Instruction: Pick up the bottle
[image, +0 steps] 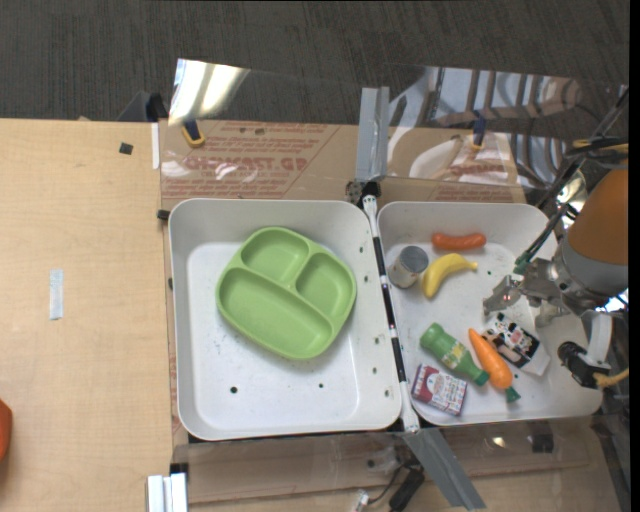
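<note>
Bottle (452, 352), green, lies in the right bin (455, 213) beside the carrot (491, 361). Gripper (508, 297) hovers nearby, open and empty: approach stage. Next move calls for shifting left, then descending over it.

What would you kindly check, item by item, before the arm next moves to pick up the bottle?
1. Target located: the green plastic bottle with the yellow label lies on its side in the right white bin. Ok.
2. Gripper position: the gripper hangs up and to the right of the bottle, not over it. Not ok.
3. Room around the bottle: the orange toy carrot lies against its lower end and the red carton sits just below. Not ok.
4. Jaws ready to close on it: cannot tell.
5. Bottle not yet held: ok.
</note>
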